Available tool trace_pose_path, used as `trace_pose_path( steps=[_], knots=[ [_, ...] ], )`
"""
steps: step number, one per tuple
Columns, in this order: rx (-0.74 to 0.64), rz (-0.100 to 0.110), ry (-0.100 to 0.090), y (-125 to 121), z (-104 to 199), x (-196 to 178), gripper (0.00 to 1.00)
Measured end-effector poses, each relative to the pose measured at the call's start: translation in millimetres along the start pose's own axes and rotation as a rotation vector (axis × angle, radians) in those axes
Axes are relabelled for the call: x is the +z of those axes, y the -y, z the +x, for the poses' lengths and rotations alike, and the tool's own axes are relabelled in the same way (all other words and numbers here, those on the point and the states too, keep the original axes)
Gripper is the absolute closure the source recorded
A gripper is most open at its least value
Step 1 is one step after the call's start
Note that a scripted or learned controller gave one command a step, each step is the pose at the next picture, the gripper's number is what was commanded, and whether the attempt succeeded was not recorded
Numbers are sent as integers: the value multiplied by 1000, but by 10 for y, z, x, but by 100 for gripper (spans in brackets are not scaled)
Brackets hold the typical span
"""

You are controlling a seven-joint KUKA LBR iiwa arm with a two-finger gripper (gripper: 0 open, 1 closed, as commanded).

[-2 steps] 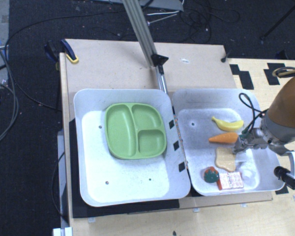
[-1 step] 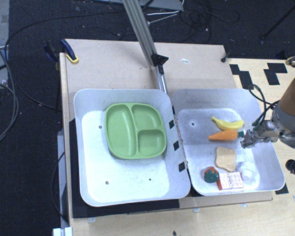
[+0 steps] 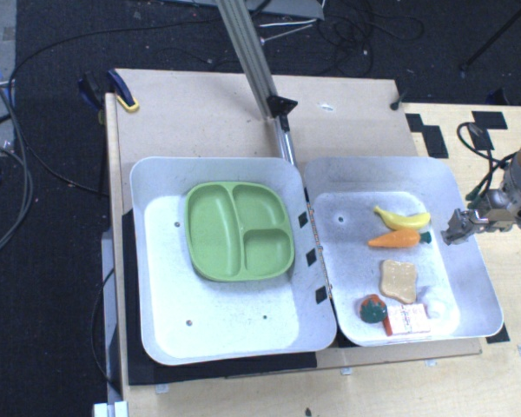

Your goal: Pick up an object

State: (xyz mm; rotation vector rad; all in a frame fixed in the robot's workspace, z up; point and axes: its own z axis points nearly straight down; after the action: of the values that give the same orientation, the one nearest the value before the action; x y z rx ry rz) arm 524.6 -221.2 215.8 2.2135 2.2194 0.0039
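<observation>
Candidates for the pick all lying in the right bin [image 3: 469, 259]: yellow banana [image 3: 399, 218] touching the orange carrot [image 3: 394, 240] just below it, tan slice of toast [image 3: 398, 280] nearer the front, red and green tomato-like toy [image 3: 372, 308] beside a small red-and-white carton [image 3: 408, 321], with a small white lump [image 3: 438, 309] just right of that; probably scattered loose like this to give a grasp room from above, though banana and carrot crowd each other; none of them lifted, none between any fingers; gripper [image 3: 460, 228] hovering at the bin's right rim, level with the carrot and apart from it, seemingly poised for a reach inward; impossible to tell whether spread or pressed together, too small and dark at that edge; arm [image 3: 512, 200] cut off by the frame, wrist alone in sight; left bin [image 3: 156, 320] carrying a green divided plate [image 3: 240, 231], likely just a bystander; identity of the white lump uncertain; print on the carton unreadable; slanted metal pole [image 3: 247, 46] crossing the bench [image 3: 200, 115] behind, upper end out of frame
</observation>
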Motion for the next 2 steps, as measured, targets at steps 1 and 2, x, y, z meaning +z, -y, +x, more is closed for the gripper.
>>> trace_pose_path(
  steps=[1,2],
  knots=[
    [-1,0,0,20,24,-628,100],
    [-4,7,-4,-81,564,-464,100]
  ],
)
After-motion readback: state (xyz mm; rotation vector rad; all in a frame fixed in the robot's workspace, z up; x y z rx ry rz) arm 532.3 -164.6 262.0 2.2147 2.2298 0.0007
